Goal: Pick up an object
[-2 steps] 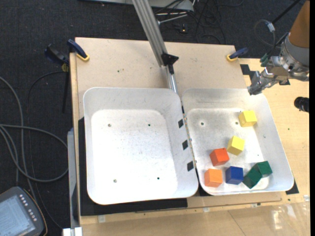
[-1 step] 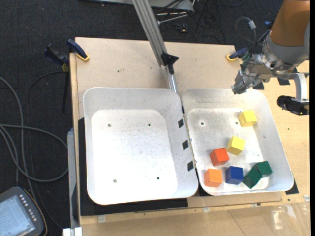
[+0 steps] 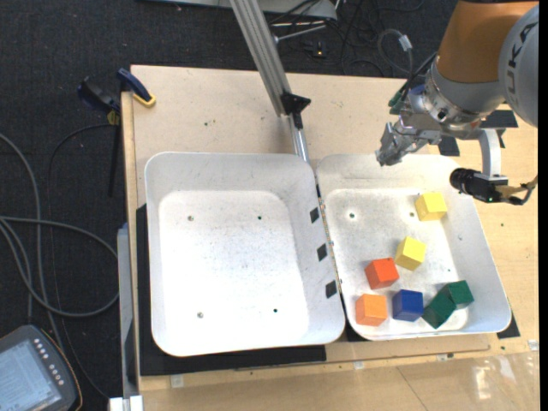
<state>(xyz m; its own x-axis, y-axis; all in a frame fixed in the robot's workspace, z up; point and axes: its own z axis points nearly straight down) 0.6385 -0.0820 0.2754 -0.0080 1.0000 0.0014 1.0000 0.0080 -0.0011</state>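
**Gripper above the far rim of the right bin, blocks lying loose below**

The arm [image 3: 484,41] is cut off by the top and right edges of the view, so just its orange band and grey wrist are visible. A few dark letters on the grey casing at the right edge are cropped and cannot be read. The gripper [image 3: 392,154] points down and left over the far rim of the right bin [image 3: 479,229]; its tip is small and dark, and whether it is open or closed cannot be told. Nothing can be seen between its tips.

The blocks lie in the near half of the right bin, well apart from the gripper. A yellow block [image 3: 431,205] sits nearest the arm, with a second yellow block [image 3: 411,253] nearer the camera. A red-orange block [image 3: 382,272] lies just beside that one. Along the near wall sit an orange block [image 3: 371,309], a blue block [image 3: 408,305] and two green blocks [image 3: 449,302] that touch each other.

The left bin [image 3: 163,229] shows a speckled floor. A slanted metal rail [image 3: 261,45] crosses the bench [image 3: 214,110] from the top, ending between the bins. A blue and yellow clamp [image 3: 116,97] grips the bench's far left corner. Cables [image 3: 43,229] trail over the dark floor, and a handheld screen [image 3: 30,375] is cropped at the bottom left corner.
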